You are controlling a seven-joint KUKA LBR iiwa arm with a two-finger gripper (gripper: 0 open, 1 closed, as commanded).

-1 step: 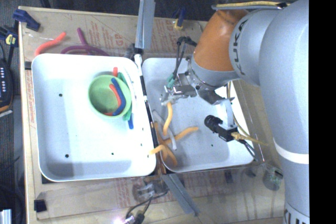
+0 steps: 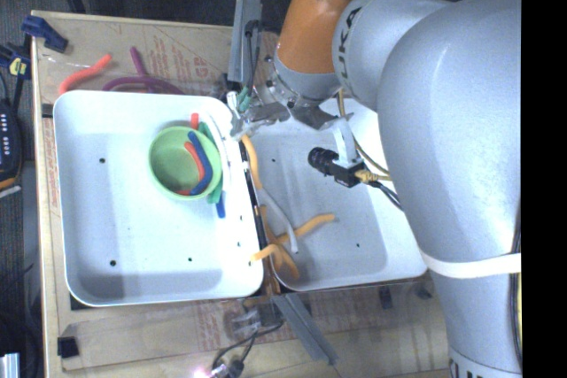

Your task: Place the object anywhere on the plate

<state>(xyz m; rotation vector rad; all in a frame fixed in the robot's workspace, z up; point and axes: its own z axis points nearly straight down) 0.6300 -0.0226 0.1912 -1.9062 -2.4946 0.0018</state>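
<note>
The plate (image 2: 182, 165), a green dish in the left bin (image 2: 115, 235), already carries a loose cluster of slim coloured pieces (image 2: 200, 157) — red, blue and green — some lying across its inner face and some spilling over its right rim toward the bin wall. Whether any of these is the object named in the task cannot be judged from this angle. The grey arm (image 2: 425, 102) with its orange band reaches in from the right, and its gripper (image 2: 251, 112) hangs at the far end of the divide between the two bins, just beside the plate's far right edge. The fingers are too small and cluttered to read, so how far apart they stand, and whether anything is between them, cannot be told. In the right bin (image 2: 354, 252), orange strips (image 2: 306, 228) lie near the near-left corner, one draped over the shared wall. As a judgement, the placement looks either just finished or about to happen; a confirmed release onto the plate remains unshown.
</note>
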